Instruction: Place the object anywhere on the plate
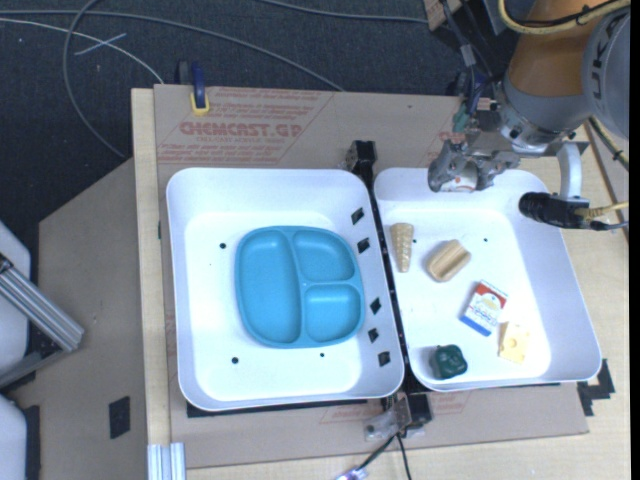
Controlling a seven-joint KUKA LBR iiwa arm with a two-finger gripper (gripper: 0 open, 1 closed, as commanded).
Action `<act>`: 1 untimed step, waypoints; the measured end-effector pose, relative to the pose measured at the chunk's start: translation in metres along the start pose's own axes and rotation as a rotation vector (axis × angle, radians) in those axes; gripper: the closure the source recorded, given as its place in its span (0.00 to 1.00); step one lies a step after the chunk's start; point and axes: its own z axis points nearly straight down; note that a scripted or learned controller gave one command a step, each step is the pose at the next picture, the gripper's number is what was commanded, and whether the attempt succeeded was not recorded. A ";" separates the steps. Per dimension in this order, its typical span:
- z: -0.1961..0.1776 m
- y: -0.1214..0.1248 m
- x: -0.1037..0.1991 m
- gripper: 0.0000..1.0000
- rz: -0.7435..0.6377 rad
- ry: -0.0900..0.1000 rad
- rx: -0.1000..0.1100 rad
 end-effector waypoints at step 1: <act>0.010 -0.029 0.050 1.00 0.000 0.001 0.002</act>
